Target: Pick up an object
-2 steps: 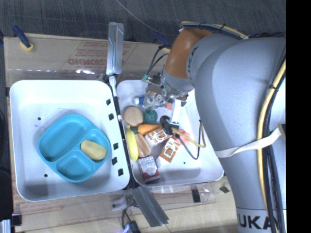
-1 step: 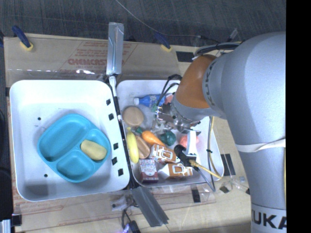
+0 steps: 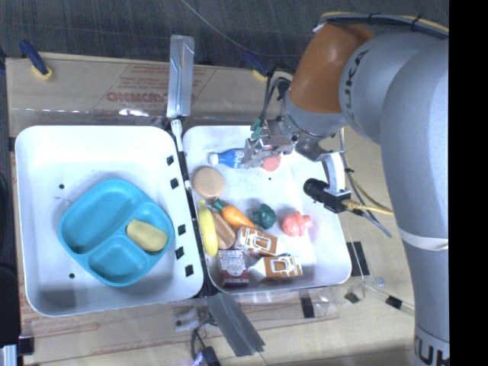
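Observation:
My gripper (image 3: 263,146) is low over the back of the right bin (image 3: 335,246), under the grey arm with the orange band. A small blue and white bottle (image 3: 226,158) lies just to its left. A pink-red item (image 3: 271,163) shows right below it, partly hidden by the gripper. Whether either is touched I cannot tell. Further forward in this bin lie a tan round bun (image 3: 208,181), a yellow banana (image 3: 207,232), a carrot (image 3: 235,216), a dark green piece (image 3: 264,215), a pink strawberry-like toy (image 3: 296,223) and several small cartons (image 3: 257,242).
The left bin (image 3: 38,166) holds a blue divided plate (image 3: 95,219) with a yellow lump (image 3: 147,235) in one compartment. A metal divider (image 3: 180,75) runs between the bins. A black cable fitting (image 3: 326,193) hangs off the arm over the right bin's right side.

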Controlling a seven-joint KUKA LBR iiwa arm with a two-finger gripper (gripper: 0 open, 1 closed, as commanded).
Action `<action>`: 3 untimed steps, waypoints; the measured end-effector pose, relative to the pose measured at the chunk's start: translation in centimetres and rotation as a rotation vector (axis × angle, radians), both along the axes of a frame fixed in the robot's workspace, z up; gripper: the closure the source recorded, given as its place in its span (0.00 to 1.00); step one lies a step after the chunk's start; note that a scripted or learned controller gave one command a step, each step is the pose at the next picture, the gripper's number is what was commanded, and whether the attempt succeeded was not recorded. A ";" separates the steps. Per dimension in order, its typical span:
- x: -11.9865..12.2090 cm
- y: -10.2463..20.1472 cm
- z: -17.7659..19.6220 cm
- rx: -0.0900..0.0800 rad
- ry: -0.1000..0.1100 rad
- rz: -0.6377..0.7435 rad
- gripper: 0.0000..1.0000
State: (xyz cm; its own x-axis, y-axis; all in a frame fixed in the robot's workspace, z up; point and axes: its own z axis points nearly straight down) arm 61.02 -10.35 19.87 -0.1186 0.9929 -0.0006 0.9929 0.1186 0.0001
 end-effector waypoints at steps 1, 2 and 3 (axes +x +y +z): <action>0.5 1.6 7.1 0.000 0.000 0.088 1.00; 0.4 1.5 6.9 0.000 0.004 0.087 0.00; -3.8 2.1 -1.3 0.002 0.013 0.113 0.00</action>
